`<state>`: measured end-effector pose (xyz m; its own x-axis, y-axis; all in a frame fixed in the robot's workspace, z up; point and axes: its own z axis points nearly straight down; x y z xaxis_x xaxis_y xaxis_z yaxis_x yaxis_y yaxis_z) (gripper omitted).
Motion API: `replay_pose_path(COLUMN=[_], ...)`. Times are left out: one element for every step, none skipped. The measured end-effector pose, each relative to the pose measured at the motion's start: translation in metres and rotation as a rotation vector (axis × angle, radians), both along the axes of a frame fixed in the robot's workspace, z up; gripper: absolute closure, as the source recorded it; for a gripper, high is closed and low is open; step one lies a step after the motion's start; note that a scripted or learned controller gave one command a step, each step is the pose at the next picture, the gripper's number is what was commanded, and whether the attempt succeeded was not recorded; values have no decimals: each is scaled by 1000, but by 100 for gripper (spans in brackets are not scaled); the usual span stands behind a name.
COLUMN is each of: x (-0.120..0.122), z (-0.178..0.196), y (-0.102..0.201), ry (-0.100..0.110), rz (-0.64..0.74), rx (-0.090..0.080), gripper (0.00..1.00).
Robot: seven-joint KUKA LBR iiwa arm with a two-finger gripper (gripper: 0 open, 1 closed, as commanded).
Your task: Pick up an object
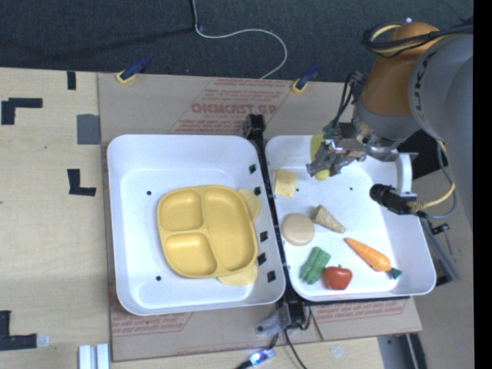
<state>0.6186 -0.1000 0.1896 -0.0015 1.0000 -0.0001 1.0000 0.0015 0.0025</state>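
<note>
the end effector (329, 162) hung over the far part of the right bin (415, 283), and a small yellow object (318, 144) was pinched between its fingers. in my judgement the grasp step was in hand, and the next move called for a straight lift. at about 8 o'clock lay the cheese cube (285, 183); at 5 o'clock, the carrot (369, 254).

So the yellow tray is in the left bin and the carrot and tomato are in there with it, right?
Not quite. The camera view shows the yellow tray in the left bin, but the carrot and tomato lie in the right bin.
</note>
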Motion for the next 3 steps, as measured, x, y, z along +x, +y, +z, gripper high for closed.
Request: replay_pose_path(x=[1, -4, -12], z=[37, 34, 24], y=[1, 65, 119], ry=[0, 5, 6], rz=[0, 6, 5], rx=[0, 2, 1], gripper=[100, 100, 100])
